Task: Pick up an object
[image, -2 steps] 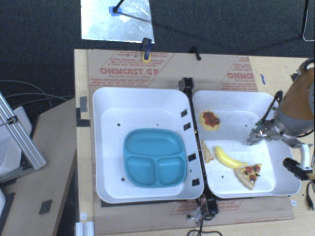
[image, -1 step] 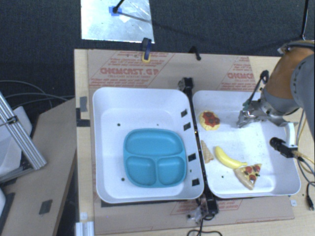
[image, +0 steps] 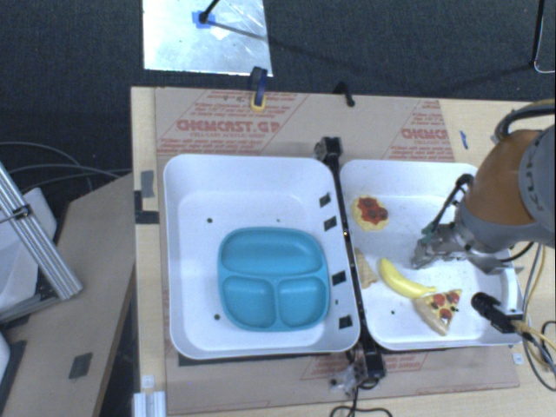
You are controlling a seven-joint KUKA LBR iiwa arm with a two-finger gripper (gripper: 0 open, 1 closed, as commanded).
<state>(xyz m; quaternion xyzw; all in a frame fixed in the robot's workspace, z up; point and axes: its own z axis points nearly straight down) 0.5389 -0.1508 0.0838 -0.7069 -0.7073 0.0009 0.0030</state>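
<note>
Lowered into the right-hand bin [image: 408,181] at the right of the frame: the gripper [image: 432,252], hanging from a grey arm [image: 512,194] with an orange band, its tip just above and to the right of a yellow banana [image: 402,281]. Not resolvable at this distance whether open or closed; nothing visibly caught in it.

Lying loose on the white floor of that bin: the banana at centre, slanting toward lower right; a pizza slice [image: 440,307] touching or nearly touching the banana's lower end; a round red-topped pastry [image: 372,213] toward the bin's upper left, well apart from the gripper; a small pale piece [image: 366,273] against the divider, too small to name.

Resting in the left-hand bin [image: 252,176], at centre frame: a blue compartment tray [image: 273,278], untouched and far from the arm. Both bins seated on a cardboard-covered surface [image: 228,118].

Judged from the layout: approach apparently made, pick itself not yet achieved. No object raised off the bin floor. Likeliest target the banana, being nearest the gripper. Remaining: closing on an item and lifting it clear of the bin.
</note>
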